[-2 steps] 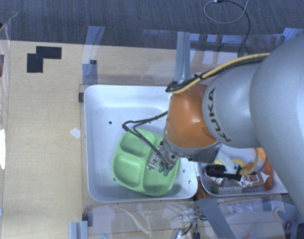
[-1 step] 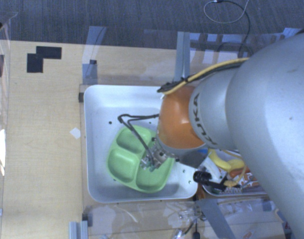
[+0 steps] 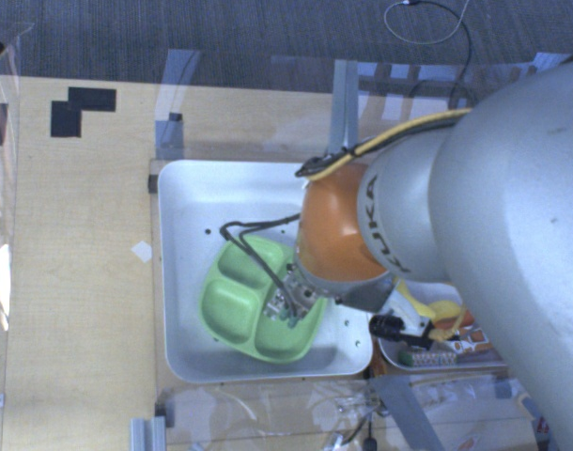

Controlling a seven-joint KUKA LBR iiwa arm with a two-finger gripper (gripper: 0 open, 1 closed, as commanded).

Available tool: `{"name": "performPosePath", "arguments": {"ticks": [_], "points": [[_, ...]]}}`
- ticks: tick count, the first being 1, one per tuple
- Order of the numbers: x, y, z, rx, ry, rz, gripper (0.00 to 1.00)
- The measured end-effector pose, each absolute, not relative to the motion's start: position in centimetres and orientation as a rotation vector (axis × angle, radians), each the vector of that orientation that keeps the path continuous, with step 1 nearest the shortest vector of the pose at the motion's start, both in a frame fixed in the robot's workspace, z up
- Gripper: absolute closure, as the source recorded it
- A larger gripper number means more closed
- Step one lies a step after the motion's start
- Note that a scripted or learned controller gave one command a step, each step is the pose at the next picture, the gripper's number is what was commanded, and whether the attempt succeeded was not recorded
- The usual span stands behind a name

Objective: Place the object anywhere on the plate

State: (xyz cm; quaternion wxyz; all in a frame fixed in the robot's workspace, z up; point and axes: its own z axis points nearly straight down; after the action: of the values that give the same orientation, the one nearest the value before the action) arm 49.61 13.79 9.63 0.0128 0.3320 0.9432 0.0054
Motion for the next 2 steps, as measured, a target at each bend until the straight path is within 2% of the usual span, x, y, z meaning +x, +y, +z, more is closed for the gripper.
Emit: {"name": "performPosePath", "arguments": {"ticks": [1,2], "points": [[50.4,17.8,9.6,1.567,2.700,0.022,1.00],[49.6,15.9,9.6,1.788,2.562,0.048,1.00]]}}
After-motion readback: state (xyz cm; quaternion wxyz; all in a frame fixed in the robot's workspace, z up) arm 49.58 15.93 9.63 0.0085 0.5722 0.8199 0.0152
